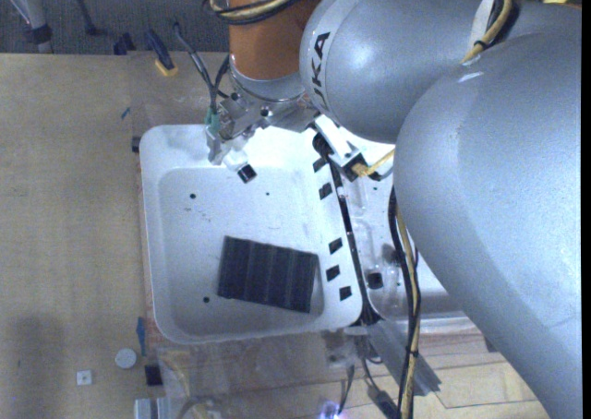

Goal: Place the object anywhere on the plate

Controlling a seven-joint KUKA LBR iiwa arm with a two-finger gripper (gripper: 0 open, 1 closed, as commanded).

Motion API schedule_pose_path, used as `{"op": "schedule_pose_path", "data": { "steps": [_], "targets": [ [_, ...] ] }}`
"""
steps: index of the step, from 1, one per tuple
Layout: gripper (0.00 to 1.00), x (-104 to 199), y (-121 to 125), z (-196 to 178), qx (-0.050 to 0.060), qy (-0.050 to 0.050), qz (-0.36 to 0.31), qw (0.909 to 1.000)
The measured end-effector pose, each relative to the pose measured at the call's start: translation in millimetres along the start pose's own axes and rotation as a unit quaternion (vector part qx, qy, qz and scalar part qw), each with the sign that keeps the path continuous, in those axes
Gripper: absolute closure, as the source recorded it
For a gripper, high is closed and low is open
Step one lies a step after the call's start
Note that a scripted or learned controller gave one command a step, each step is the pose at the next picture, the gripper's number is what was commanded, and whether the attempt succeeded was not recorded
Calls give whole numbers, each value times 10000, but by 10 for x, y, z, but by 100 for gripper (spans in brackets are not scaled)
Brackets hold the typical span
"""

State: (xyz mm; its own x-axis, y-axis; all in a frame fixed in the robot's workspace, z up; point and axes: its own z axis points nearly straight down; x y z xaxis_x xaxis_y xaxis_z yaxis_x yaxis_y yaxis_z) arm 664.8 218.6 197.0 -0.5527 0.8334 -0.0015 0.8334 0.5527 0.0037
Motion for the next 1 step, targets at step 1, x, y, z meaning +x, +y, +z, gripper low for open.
{"op": "schedule_pose_path", "data": {
  "steps": [1],
  "targets": [
    [100,-565,-358,688,23,17,-1257,9921]
  ]
}}
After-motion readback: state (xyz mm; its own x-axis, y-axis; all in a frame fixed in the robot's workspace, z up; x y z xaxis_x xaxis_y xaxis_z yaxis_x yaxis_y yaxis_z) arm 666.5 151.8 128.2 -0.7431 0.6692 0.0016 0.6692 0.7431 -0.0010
